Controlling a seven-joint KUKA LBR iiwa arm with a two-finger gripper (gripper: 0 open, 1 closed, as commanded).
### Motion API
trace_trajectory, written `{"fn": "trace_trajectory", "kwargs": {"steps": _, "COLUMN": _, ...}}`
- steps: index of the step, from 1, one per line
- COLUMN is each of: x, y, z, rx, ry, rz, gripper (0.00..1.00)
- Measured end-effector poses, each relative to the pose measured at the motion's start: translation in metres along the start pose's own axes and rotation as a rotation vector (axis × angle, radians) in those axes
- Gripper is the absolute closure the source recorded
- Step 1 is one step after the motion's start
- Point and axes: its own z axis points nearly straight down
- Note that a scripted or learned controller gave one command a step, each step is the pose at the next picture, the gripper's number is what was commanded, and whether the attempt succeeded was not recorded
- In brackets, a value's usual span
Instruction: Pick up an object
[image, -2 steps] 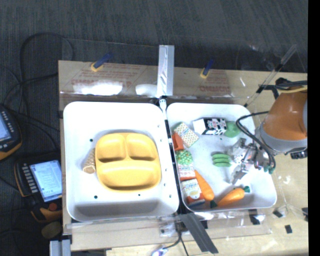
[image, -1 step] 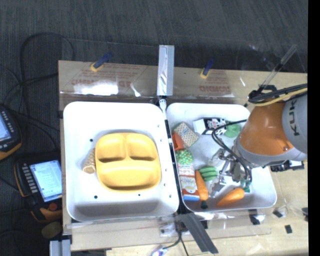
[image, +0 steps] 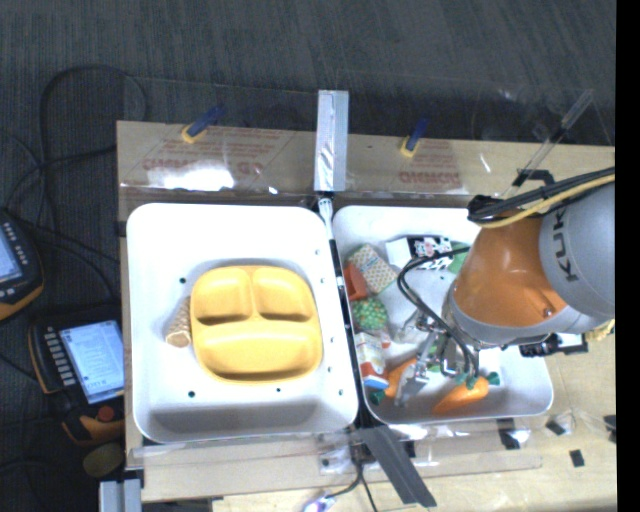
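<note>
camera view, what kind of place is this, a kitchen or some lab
Most likely a robotics lab, not a kitchen. A grey and orange arm reaches into the right bin of mixed toy-like items, a yellow tray sits in the left bin, and cables and handheld devices lie on the carpet.

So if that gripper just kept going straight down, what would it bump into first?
Probably the orange carrot toy in the right bin, right under the gripper; depth is hard to judge.

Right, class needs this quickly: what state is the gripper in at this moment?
Gripper: low in the right bin among the clutter beside the orange carrot toy; open or closed cannot be told.
</note>
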Motion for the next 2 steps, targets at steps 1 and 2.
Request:
{"fn": "trace_trajectory", "kwargs": {"steps": 1, "x": -0.044, "y": -0.039, "z": -0.052, "rx": 0.001, "ry": 0.018, "rz": -0.026, "gripper": 0.00}}
{"fn": "trace_trajectory", "kwargs": {"steps": 2, "x": 0.000, "y": 0.000, "z": 0.001, "rx": 0.002, "ry": 0.008, "rz": 0.005, "gripper": 0.00}}
